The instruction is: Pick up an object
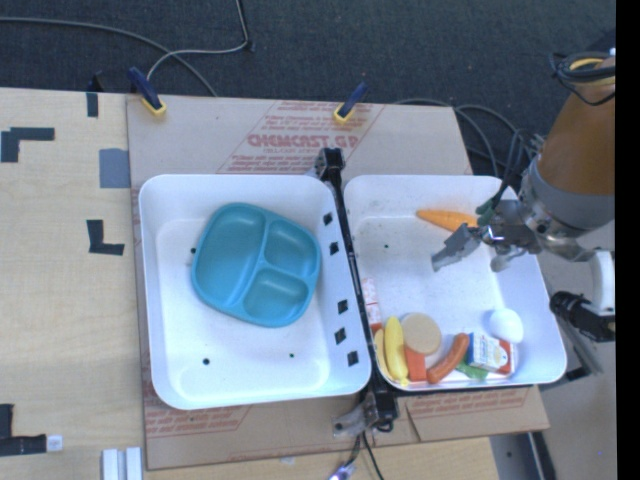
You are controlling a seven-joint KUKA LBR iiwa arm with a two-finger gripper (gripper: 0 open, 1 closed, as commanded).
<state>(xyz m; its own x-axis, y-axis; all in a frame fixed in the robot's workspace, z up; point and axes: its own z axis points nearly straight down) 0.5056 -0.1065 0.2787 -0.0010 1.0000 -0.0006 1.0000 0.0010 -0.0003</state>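
Gripper (478, 245) hangs over the right bin (520, 373), fingers spread apart, holding nothing.
Carrot (446, 218) lies just at its 11 o'clock near the far wall; you risk nudging it into that rim. Open floor at 7 o'clock; food clutter crowds 6 o'clock.

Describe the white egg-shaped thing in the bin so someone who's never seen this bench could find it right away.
Start at the right-hand shallow white bin, the one without the blue divided plate. Along its near edge lies a row of toy food: a yellow banana, a tan round disc, a red sausage. The small white egg sits at the row's far right, the only plain white, rounded piece.
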